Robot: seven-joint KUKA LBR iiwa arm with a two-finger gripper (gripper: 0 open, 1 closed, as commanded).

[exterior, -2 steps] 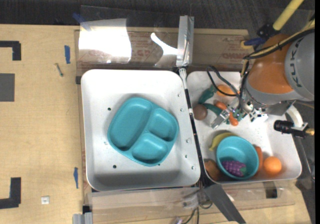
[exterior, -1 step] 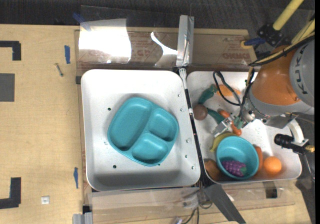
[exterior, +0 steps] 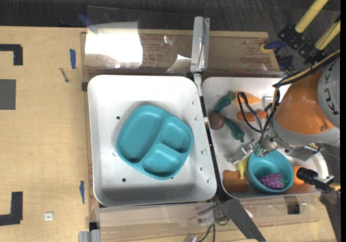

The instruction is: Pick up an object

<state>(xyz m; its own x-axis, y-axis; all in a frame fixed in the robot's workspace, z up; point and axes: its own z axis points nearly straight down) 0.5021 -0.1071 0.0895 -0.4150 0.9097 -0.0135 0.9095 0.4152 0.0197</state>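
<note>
The right bin (exterior: 238,85) holds a jumble of toy food. A teal bowl (exterior: 266,167) with purple grapes (exterior: 273,181) inside sits at its front. To the bowl's left lie an orange piece (exterior: 234,181) and a small yellow piece (exterior: 241,166). Farther back are a brown ball (exterior: 217,121), two teal pieces (exterior: 224,102) (exterior: 235,128) and an orange carrot (exterior: 251,98). My gripper (exterior: 253,151) hangs below the orange-banded wrist (exterior: 303,108), low in the bin, just at the bowl's back left rim. Cables and the wrist hide much of it.
A teal divided plate (exterior: 155,140) lies in the middle of the left bin (exterior: 102,100). A metal divider (exterior: 199,46) stands behind the two bins. Another orange object (exterior: 304,176) lies at the right bin's front right, by the arm.
</note>
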